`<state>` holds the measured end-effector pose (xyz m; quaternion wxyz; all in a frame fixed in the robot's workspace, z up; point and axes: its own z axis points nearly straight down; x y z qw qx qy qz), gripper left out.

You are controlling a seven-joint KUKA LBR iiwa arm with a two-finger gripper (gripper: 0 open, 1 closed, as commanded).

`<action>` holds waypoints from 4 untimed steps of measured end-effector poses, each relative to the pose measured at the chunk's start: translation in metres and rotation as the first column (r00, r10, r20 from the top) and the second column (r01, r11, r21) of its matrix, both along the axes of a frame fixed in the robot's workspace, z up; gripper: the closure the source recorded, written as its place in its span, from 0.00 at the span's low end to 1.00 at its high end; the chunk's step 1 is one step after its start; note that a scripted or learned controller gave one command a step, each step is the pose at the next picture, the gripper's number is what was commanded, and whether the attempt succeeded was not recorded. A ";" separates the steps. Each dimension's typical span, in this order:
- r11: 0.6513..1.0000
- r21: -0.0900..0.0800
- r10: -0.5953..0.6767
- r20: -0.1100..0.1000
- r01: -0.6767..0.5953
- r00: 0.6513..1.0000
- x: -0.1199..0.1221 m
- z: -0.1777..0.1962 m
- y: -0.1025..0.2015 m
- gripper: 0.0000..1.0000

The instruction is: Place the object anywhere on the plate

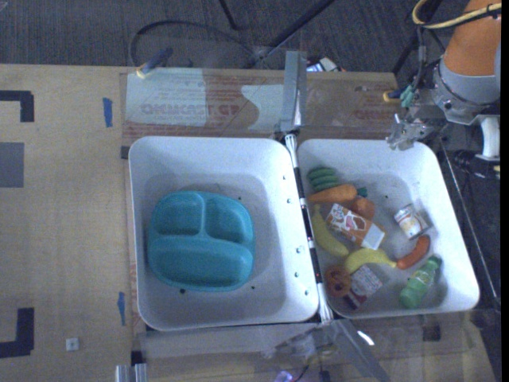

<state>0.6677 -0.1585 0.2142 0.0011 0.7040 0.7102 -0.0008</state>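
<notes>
Counter (64,213) carries two white bins side by side. Left bin (159,153) holds the teal divided plate (200,241), well apart from the jaws (406,134), down and far to camera-left of them. Right bin (453,205) holds the toy food pile.

Jaws hang over the right bin's far corner; released or clenched, cannot tell. Nothing seen between them.

Candidates lie below the jaws toward the near side: carrot (334,194), banana (370,257), juice box (354,223), small jar (409,220) nearest. Judgement: pick comes first; carry then runs leftward across the divider.
</notes>
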 end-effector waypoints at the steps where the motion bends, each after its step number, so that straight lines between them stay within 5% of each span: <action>1: 1.000 0.003 -0.002 -0.002 0.002 1.000 -0.035 -0.030 0.088 1.00; 2: 1.000 0.003 0.013 -0.003 -0.013 1.000 -0.108 -0.030 0.204 1.00; 3: 0.990 0.004 0.141 -0.005 -0.141 0.990 -0.154 -0.002 0.262 1.00; 4: 0.967 0.003 0.254 -0.002 -0.254 0.967 -0.131 -0.068 0.346 1.00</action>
